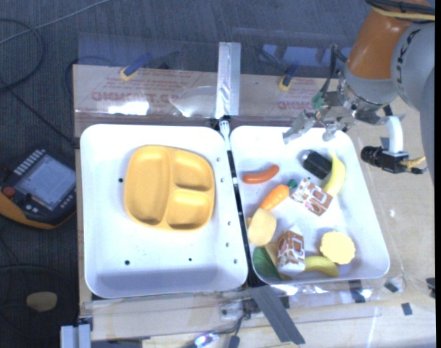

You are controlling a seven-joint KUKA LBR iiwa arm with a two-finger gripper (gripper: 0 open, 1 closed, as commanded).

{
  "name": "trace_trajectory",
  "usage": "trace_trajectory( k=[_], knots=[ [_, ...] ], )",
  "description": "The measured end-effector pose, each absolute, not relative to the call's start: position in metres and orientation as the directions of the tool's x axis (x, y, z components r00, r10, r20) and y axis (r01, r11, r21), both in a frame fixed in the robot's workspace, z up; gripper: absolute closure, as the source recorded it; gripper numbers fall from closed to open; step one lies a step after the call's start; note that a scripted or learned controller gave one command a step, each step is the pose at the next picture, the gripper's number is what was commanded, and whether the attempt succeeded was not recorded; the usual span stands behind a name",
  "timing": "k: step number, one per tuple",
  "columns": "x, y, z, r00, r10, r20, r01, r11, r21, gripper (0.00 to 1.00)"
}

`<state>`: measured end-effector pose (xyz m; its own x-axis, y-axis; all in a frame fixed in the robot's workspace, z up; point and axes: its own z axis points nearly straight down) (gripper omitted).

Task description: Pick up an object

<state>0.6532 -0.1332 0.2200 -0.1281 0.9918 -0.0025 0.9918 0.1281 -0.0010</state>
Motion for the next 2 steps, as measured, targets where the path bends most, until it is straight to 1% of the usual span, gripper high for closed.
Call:
trace_trajectory(
  k=[1, 2],
  knots=[
    [0.632, -0.117, 0.095, -0.054, 0.999, 0.000, 0.999, 0.054, -0.001, 0.00],
    [0.638, -0.130, 0.088, 0.139, 0.990, 0.001, 0.990, -0.139, 0.007, 0.00]
  ],
)
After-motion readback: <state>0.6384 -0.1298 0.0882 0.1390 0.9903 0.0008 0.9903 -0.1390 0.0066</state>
